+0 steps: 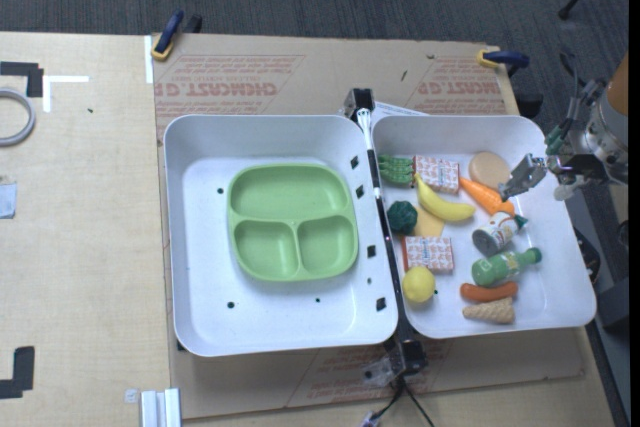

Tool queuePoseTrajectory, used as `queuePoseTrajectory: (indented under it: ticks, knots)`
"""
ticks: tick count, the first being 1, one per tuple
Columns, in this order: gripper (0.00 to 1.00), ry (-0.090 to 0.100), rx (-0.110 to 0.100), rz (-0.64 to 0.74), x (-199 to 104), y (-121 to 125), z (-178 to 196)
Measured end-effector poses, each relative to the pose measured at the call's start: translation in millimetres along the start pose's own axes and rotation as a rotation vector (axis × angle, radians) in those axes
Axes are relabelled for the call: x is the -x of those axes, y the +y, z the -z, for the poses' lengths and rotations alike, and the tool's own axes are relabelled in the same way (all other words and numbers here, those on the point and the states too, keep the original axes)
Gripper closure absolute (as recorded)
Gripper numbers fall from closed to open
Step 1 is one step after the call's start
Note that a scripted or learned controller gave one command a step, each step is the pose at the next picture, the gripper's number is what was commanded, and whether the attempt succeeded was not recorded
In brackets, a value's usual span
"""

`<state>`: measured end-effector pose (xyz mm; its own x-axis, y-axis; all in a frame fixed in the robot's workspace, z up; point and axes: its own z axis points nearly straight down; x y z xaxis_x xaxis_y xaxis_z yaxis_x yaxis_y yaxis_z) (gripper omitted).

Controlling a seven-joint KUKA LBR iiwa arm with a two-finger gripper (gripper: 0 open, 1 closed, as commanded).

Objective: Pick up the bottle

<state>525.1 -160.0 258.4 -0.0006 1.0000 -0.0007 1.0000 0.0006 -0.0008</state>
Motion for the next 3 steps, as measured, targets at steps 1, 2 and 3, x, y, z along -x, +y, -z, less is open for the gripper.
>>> queuePoseTrajectory:
  ticks: [1,2,3]
  knots:
    - [1.00,-0.001,0.000,0.001,0.2,0.4,9.4]
    - [1.00,0.000,0.000,0.042,49.3,-47.6,10.4]
    - [1.00,0.001,-0.001,-0.091,-15.0,-47.5,16.2]
